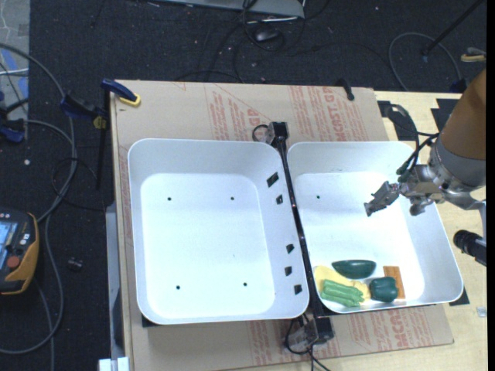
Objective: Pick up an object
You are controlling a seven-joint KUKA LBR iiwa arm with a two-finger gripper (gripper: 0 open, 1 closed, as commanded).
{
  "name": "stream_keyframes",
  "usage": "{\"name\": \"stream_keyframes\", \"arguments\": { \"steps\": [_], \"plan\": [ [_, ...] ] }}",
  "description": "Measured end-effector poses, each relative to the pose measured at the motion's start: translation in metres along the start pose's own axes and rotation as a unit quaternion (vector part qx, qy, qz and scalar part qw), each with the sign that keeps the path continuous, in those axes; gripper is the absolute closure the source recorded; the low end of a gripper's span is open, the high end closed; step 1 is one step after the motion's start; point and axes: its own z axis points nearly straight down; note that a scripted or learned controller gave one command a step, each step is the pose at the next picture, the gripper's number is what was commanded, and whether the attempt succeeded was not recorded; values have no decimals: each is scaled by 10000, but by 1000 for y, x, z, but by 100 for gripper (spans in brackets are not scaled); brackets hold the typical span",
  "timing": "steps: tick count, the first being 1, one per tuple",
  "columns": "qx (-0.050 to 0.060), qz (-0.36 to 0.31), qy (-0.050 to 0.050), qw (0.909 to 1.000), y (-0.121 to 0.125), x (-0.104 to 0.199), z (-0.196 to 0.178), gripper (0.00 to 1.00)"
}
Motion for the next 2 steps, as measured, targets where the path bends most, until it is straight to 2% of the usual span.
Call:
{"name": "stream_keyframes", "arguments": {
  "steps": [2],
  "plan": [
    [1,1,1,10000,2,-11,117,0]
  ]
}}
